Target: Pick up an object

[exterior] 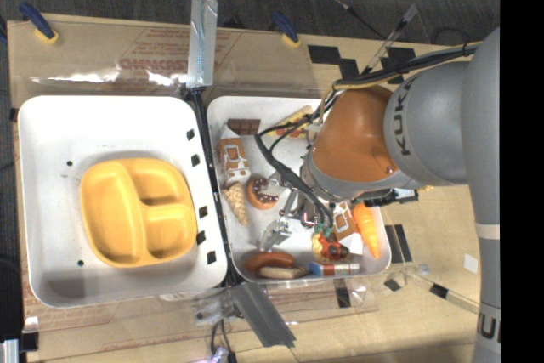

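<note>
Gripper (285, 221) low in right bin (255, 110) beside doughnut (262, 192); whether parted, I cannot tell.

Grey KUKA iiwa arm (442, 123) enters from the right edge and bends over the right-hand shallow white bin (217, 119). Its orange wrist band (353, 140) sits above the bin's middle, with black cables looped across its left side. The metal two-finger gripper (285, 221) points down and leftward into the bin's lower half, low among the contents; the set of its fingers is unclear.
</note>
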`<state>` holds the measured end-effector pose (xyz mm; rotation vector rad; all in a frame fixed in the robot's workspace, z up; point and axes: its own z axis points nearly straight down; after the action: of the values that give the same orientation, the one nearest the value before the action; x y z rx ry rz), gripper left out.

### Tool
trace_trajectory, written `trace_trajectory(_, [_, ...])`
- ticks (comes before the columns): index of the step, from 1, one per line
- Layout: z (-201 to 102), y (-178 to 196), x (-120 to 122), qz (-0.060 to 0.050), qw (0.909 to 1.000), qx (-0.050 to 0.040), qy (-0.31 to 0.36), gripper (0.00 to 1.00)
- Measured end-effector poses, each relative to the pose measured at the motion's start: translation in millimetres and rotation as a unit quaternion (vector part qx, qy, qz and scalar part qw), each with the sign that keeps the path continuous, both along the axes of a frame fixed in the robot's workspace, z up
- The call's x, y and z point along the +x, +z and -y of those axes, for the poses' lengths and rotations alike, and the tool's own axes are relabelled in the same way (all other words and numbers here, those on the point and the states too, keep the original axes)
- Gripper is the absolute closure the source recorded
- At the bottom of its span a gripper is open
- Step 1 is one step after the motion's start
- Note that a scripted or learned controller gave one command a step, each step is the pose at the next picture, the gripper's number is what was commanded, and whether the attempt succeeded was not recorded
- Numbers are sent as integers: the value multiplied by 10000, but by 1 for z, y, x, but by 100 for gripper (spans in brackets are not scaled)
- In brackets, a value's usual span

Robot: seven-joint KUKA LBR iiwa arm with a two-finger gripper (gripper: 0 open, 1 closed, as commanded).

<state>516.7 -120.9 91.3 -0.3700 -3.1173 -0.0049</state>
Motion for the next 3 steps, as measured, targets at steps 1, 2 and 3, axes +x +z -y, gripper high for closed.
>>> trace_trajectory(1, [5,2,47,29,9936,-28,1131,0])
trace_trajectory(2, [57,19,13,6,9995,-18,306,0])
trace_trajectory(3, [9,0,26,-4,10000,-2,90,0])
